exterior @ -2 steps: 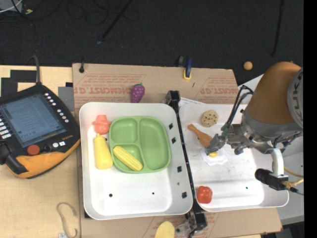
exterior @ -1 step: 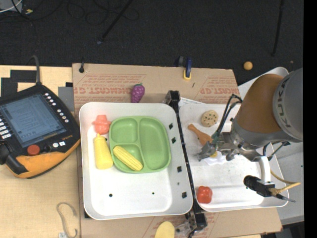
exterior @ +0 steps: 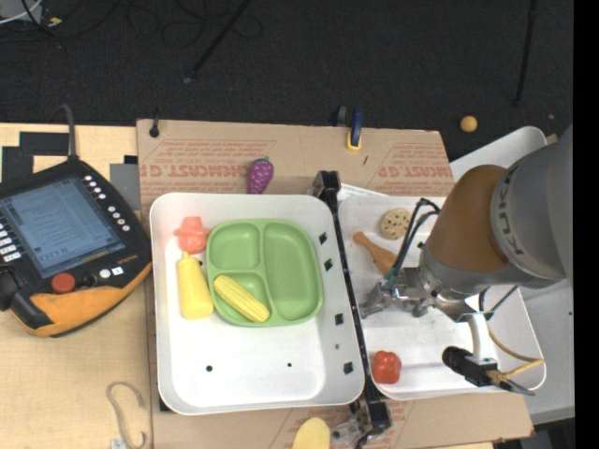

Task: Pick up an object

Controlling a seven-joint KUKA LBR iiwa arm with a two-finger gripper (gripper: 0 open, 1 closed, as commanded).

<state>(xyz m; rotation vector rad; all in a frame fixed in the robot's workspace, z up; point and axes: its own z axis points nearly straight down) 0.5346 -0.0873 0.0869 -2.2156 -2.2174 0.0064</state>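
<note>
The right bin [exterior: 524, 340] holds a speckled cookie [exterior: 395, 221] near its far edge, a brown drumstick-shaped toy [exterior: 374, 250] beside it, and a red tomato-like toy [exterior: 386, 367] at the near left corner. My gripper [exterior: 401, 298] hangs low over the middle of this bin, just below the drumstick and well above the red toy. The grey arm with its orange band [exterior: 468, 232] covers the bin's right half. In the left bin [exterior: 243, 372] lies a green divided plate [exterior: 281, 260] with a corn cob [exterior: 241, 297], next to a yellow bottle [exterior: 193, 288] and an orange-red toy [exterior: 191, 235].
Purple grapes [exterior: 260, 174] lie on the cardboard behind the left bin. A yellow lemon-like toy [exterior: 312, 432] sits at the front edge between the bins. A teach pendant [exterior: 61, 241] rests on the bench at left. A black divider [exterior: 342, 288] separates the bins.
</note>
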